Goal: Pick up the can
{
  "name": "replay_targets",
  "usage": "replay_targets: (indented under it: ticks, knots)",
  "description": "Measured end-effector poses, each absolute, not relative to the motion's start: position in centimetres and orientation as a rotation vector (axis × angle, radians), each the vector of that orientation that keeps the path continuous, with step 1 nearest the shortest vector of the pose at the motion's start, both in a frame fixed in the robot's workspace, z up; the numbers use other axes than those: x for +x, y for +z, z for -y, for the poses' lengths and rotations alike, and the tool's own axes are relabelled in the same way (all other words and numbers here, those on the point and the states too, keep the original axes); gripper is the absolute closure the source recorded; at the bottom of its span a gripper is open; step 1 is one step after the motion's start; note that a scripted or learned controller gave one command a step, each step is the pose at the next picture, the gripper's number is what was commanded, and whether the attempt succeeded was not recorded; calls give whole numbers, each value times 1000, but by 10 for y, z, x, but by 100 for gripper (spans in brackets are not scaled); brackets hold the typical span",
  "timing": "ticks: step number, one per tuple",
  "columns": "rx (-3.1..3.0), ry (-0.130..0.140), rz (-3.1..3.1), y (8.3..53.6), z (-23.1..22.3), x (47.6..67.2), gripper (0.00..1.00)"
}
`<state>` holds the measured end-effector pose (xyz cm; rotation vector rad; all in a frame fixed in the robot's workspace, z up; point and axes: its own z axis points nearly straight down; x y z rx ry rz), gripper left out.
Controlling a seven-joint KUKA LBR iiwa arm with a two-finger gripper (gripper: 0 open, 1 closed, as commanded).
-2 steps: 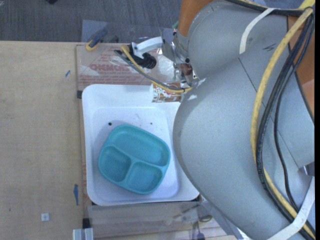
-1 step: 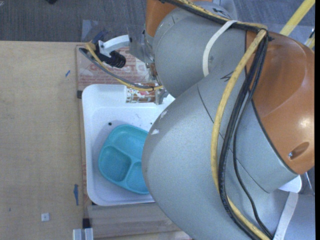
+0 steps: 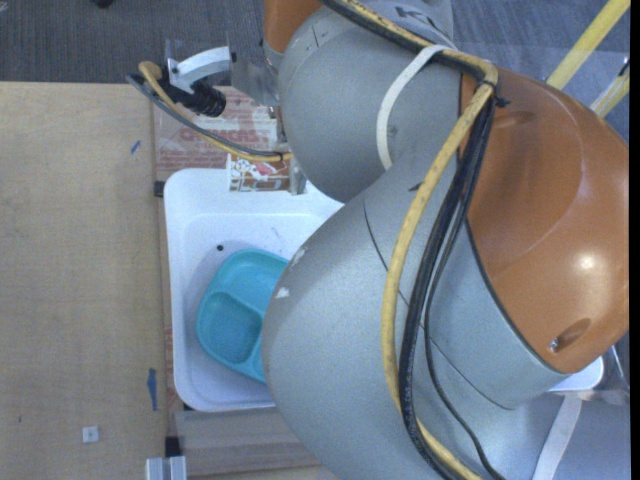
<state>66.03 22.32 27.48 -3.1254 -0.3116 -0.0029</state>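
A small object with a red and white printed label [image 3: 256, 171], which may be the can, lies at the far rim of the white bin [image 3: 186, 230]. The arm's grey and orange body [image 3: 430, 248] covers most of the view. Its wrist end reaches toward the upper left, carrying a white bracket and yellow cable [image 3: 200, 76]. The gripper [image 3: 290, 173] seems to sit right beside the labelled object, mostly hidden under the arm. I cannot make out contact between them.
A teal two-compartment dish [image 3: 235, 313] lies in the bin, partly under the arm. A reddish patterned surface [image 3: 205, 138] lies just beyond the bin's far rim. Bare wooden bench [image 3: 75, 268] spreads to the left.
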Motion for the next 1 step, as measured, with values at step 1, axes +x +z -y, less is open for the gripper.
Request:
replay_targets:
  ticks: [1]
  knots:
    - [-3125,4,309,260,-223,661,100]
